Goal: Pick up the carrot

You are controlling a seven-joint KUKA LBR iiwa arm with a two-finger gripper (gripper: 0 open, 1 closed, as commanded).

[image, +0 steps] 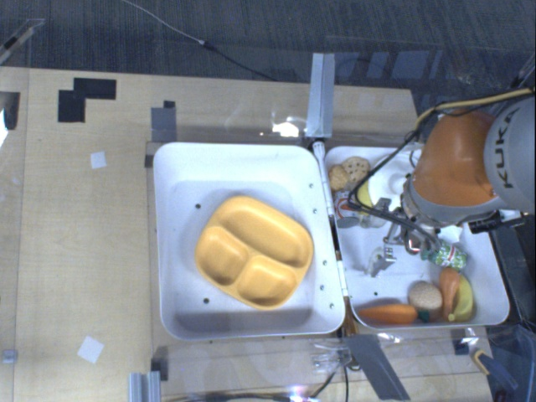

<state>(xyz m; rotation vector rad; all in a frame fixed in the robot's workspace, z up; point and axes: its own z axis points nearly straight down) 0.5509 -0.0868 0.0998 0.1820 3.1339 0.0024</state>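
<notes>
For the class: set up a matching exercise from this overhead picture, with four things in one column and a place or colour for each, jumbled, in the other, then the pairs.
Things:
1. yellow divided plate
2. cookie
3. carrot
4. gripper

Descriptions:
A. lying along the right bin's near wall
B. hanging over the right bin's floor
C. in the left bin
D. at the right bin's far left corner

Pairs: 1-C, 2-D, 3-A, 4-B

To my left, 1 yellow divided tray (254,250) lies in the left white bin (172,224). In the right bin (494,304) I see 1 cookie (349,173), a brown bun (425,295), a banana (463,301) and a long orange-red sausage (388,313).
</notes>
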